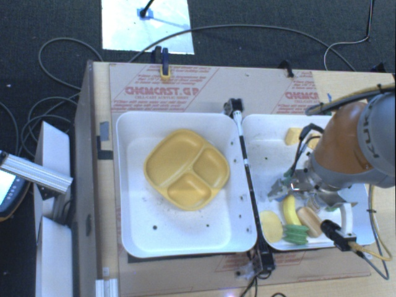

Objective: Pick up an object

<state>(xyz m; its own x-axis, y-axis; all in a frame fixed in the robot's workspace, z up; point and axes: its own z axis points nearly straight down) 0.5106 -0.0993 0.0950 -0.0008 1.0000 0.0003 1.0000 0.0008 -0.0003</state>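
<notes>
Nearest the camera, in the right bin, we note a green item, a tan piece, a yellow disc and a banana clustered at the front wall. The gripper sits just above the banana; we cannot tell its state or any hold. Farther left, the left bin carries a yellow divided plate.

Grey arm, orange band, black cables
</notes>
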